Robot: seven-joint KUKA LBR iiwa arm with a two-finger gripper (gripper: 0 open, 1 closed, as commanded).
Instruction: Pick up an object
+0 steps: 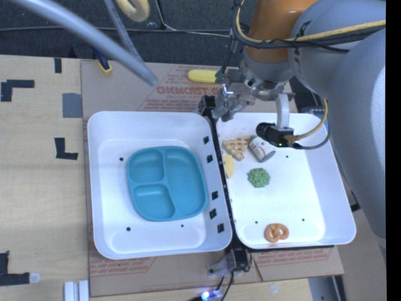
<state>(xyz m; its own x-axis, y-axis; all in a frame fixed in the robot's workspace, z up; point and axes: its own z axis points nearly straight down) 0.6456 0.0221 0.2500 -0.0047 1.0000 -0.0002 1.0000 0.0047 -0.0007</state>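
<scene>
I take the blue divided plate [166, 183] as my landmark; it lies flat in the left bin [100, 168], roughly in that bin's middle; my gripper [220, 107] hangs beyond the plate's far right corner, over the upper end of the seam where the two bins meet; whether it is spread or closed I cannot tell, the dark parts there blur together. To the plate's right, across the seam, the right bin [326, 193] holds the loose things; nearest the plate is a pale yellow piece [229, 166] just inside the bin's wall; a waffle-patterned wedge [236, 147] lies just beyond it, touching or nearly so; a small can [260, 150] rests on its side just right of the wedge; a green broccoli floret [258, 177] sits apart, farther right of the plate; a pretzel [276, 232] lies near the bin's front edge, right of the plate's near corner. A yellow object [203, 76] rests on the bench behind the bins, beyond the plate.
</scene>
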